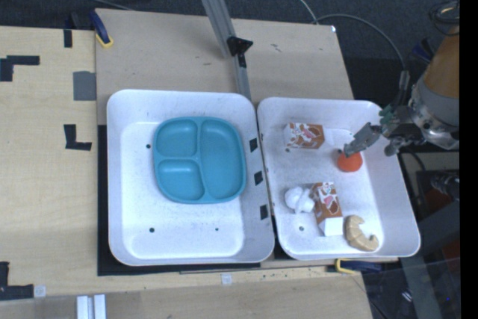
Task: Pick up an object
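Pincer (364, 140) hangs over the right bin (388, 183), tips just above a small red object (349, 161). Whether it is apart or together: cannot tell. Nothing is seen clamped in it. Left of the pincer lies a brown-and-white packet (305, 135); below it a second packet (326, 202), a white piece (297, 199) and a tan crescent (361, 233). Judgement: approach made, grasp and lift outstanding.
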